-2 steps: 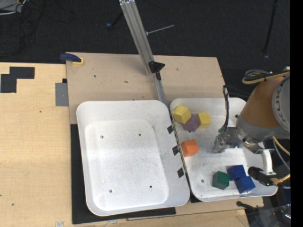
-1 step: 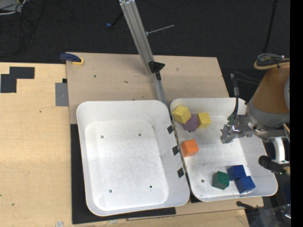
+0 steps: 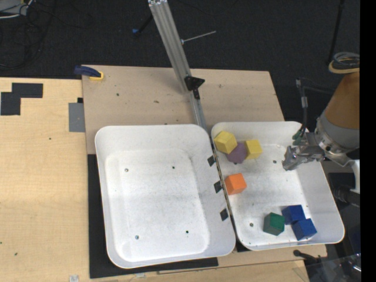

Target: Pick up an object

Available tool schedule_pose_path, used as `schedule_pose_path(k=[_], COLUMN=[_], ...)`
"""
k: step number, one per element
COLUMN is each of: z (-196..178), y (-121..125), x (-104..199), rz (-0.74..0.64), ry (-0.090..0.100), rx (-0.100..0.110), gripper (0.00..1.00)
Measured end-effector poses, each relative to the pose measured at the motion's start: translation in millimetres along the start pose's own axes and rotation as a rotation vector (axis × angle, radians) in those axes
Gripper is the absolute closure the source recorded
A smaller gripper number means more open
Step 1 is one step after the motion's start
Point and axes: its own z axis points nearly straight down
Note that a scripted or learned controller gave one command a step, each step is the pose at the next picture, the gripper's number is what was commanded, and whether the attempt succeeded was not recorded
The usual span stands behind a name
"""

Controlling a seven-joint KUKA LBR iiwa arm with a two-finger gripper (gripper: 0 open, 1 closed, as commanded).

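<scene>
We're pre-grasp: gripper (image 3: pixel 292 157) over right bin (image 3: pixel 320 184), can't tell its opening, nothing held; next we'd need to descend on a block (image 3: pixel 236 183).

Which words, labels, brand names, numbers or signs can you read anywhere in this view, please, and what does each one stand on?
None: no readable text shows in this view.
The blocks in the right bin, namely the yellow blocks, purple block, orange block, green block and blue blocks, have plain faces.
The gripper and both bins carry no legible marking.
</scene>
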Motion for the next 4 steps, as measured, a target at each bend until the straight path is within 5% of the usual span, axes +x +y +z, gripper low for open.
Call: schedule_pose_path(k=[1,4], z=[-47.2,-15.5], y=[8.8,24.6], x=[-5.0,140.8], rz=[-0.001,-0.002], ry=[0.0,0.003], rx=[-0.001,0.007], gripper=[1.0,1.0])
